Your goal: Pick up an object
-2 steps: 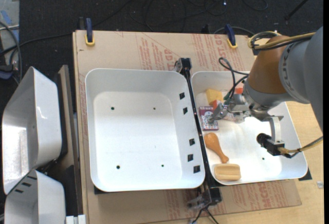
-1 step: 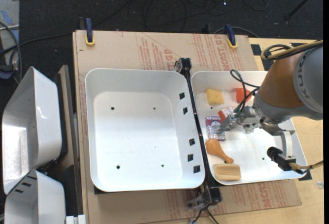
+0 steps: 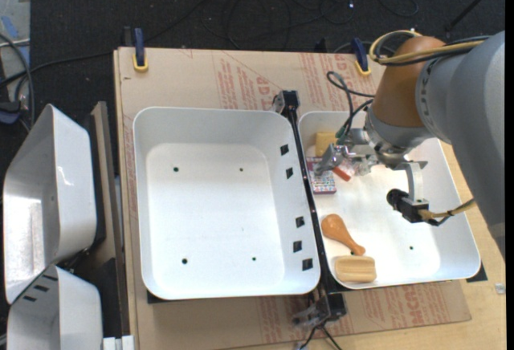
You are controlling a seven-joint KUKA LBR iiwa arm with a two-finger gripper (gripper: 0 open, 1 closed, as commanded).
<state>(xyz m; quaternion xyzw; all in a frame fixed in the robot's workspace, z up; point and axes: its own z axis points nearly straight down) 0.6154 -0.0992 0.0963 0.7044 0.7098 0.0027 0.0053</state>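
My claw (image 3: 347,157) is low in the right bin (image 3: 450,260), hard against the divider side. Whether it is spread or pinched, I cannot tell; wrist hardware hides it. Candidates crowd there: a yellow block (image 3: 324,141) just behind the claw, a patterned card (image 3: 323,181) and a small red piece (image 3: 341,174) beneath. An orange drumstick toy (image 3: 340,232) and tan bread toy (image 3: 355,268) lie nearer the front rim.

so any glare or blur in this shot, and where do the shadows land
Camera view: sharp overall; the left bin is bright but not washed out, the spare bins at the left edge show glare; the arm casts a soft shadow on the right bin; the small items under the gripper are too cluttered to make out.
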